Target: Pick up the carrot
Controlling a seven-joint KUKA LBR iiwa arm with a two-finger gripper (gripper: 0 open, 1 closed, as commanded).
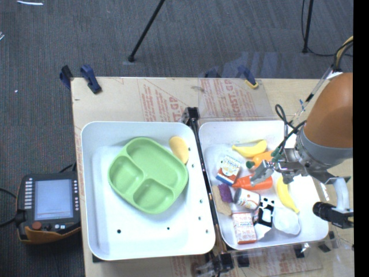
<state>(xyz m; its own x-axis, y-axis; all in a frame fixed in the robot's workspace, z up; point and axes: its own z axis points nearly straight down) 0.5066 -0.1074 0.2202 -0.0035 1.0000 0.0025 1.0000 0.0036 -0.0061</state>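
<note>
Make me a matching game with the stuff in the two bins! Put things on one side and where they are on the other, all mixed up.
Things:
1. Green plate
2. Carrot
3. Lemon
4. Banana

Places:
A. Right bin, just under the hand
B. Left bin, in the middle
C. Right bin, right of the carrot
D. Left bin, at the plate's upper right edge

Pairs: 1-B, 2-A, 3-D, 4-C
</note>
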